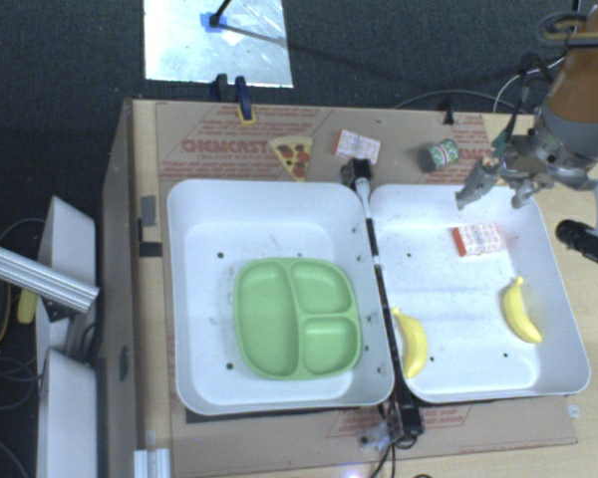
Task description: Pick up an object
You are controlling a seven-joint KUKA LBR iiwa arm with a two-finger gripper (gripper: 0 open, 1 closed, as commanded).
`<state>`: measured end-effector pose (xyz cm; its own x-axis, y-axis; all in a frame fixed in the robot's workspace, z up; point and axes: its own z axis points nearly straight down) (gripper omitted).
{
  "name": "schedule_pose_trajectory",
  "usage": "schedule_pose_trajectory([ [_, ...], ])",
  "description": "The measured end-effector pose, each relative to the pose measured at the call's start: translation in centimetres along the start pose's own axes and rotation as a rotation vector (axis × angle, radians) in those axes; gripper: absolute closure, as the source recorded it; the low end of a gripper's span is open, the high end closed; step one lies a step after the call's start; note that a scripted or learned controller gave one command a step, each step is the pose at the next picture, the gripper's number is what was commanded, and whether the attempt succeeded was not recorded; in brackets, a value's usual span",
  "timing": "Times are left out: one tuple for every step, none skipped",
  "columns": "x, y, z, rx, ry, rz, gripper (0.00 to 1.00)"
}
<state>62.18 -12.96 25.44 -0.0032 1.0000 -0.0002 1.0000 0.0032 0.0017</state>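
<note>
- From the camera view above the bench, the gripper [498, 187] hung over the far edge of the right bin [553, 267], its two fingers spread apart with nothing between them.
- Just below the gripper, on that bin's floor, lay a small red-and-white packet [477, 238], close to the fingertips but not touching them.
- Further down from it, toward the near right of the same bin, lay a banana [520, 312]; a second banana [412, 342] lay well to the gripper's lower left, against the wall between the bins.
- The left bin [194, 267], well off to the gripper's left, held a green divided plate [297, 318] lying flat.
- Outside the bins, just to the gripper's left on the cardboard, sat a small green can [442, 154]; further left were a small card [357, 146] and a pizza-slice toy [292, 154].
</note>
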Motion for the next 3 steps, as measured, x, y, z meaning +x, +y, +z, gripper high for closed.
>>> schedule_pose_trajectory([
  [-4.3,-0.6,2.6,0.000,-0.002,0.002,0.00],
  [-7.7,-0.7,6.7,0.001,-0.002,0.002,0.00],
  [-4.5,4.5,16.5,-0.010,-0.003,-0.002,0.00],
])
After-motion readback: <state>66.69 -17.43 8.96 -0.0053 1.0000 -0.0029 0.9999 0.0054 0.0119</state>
